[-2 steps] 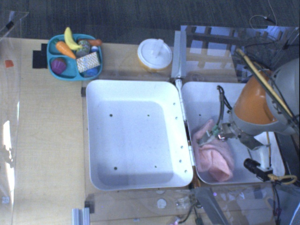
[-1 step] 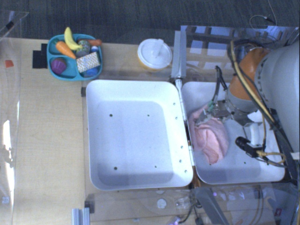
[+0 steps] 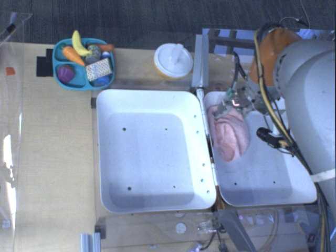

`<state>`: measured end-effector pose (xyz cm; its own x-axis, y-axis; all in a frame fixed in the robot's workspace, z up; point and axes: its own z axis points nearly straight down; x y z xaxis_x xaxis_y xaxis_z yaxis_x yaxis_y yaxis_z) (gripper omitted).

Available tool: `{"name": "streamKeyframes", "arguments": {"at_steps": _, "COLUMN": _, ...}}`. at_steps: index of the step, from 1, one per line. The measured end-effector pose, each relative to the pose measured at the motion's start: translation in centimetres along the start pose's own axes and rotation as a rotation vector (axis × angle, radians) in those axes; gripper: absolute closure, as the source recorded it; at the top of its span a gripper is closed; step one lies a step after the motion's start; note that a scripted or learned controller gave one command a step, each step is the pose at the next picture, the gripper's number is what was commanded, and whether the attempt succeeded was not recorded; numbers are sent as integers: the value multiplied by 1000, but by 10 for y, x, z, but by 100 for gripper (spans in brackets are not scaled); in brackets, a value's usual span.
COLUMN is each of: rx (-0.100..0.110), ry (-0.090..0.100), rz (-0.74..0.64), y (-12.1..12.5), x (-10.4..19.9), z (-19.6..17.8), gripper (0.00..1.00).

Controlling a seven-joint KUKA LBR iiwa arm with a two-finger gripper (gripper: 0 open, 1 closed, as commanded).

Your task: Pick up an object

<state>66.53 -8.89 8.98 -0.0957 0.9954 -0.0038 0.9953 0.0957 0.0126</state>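
Note:
A soft pink object, like a crumpled cloth or plush, lies in the right white bin near its left wall. My gripper hangs right above the pink object's upper end, close to the bin's far-left corner. The grey arm with its orange band reaches in from the right and covers much of that bin's right side. Cables cross in front of the wrist.
The left white bin sits beside the right one, with a metal divider between them. A blue tray of toy food and a white lidded cup stand on the bench behind the left bin.

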Motion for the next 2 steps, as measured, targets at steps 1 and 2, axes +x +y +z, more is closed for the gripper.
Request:
{"name": "streamKeyframes", "arguments": {"at_steps": 1, "rx": -1, "ry": 1, "rz": -120, "y": -41, "x": -21, "z": -1, "gripper": 0}}
{"name": "streamKeyframes", "arguments": {"at_steps": 2, "rx": -6, "ry": 1, "rz": -128, "y": -38, "x": -19, "z": -13, "gripper": 100}}
